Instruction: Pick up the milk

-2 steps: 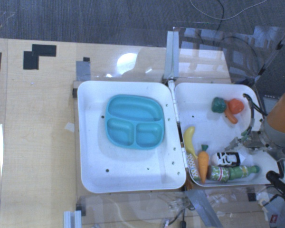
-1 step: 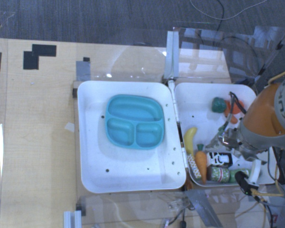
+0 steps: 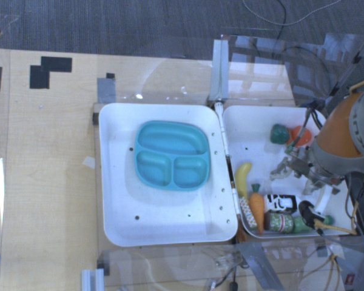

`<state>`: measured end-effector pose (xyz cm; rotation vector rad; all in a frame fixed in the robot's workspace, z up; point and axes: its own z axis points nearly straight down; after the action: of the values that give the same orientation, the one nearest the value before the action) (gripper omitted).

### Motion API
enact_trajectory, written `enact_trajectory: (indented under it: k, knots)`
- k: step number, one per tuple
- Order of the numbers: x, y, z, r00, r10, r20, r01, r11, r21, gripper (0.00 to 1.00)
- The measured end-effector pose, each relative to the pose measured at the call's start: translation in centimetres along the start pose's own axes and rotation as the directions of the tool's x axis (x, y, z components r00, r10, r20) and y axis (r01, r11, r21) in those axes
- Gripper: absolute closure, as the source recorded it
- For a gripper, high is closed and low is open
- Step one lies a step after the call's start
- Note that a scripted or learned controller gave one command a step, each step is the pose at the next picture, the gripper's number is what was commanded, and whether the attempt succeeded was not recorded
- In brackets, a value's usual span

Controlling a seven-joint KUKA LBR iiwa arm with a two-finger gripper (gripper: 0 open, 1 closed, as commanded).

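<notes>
White with black patches, the milk carton [image 3: 282,202] lies near the front of the right bin [image 3: 255,121], just beside the carrot [image 3: 256,207] and touching the green bottle [image 3: 286,223]. Our gripper [image 3: 298,172] hangs just above it, holding nothing; whether it is spread or closed we cannot tell. We judge ourselves in the approach step. Next we need a short descent centred on the carton, clear of its crowding neighbours. The blue divided plate [image 3: 172,154] sits in the left bin [image 3: 112,180].

Glossy plastic bins [image 3: 118,180] — wood-look bench [image 3: 42,180].
</notes>
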<state>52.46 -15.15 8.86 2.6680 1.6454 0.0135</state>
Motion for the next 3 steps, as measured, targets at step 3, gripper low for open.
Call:
enact_trajectory:
  k: [3]
  knots:
    - [-1.2, -3.0, -0.1, 0.812, -0.584, 0.002, 0.584, 0.812, -0.006, 0.0]
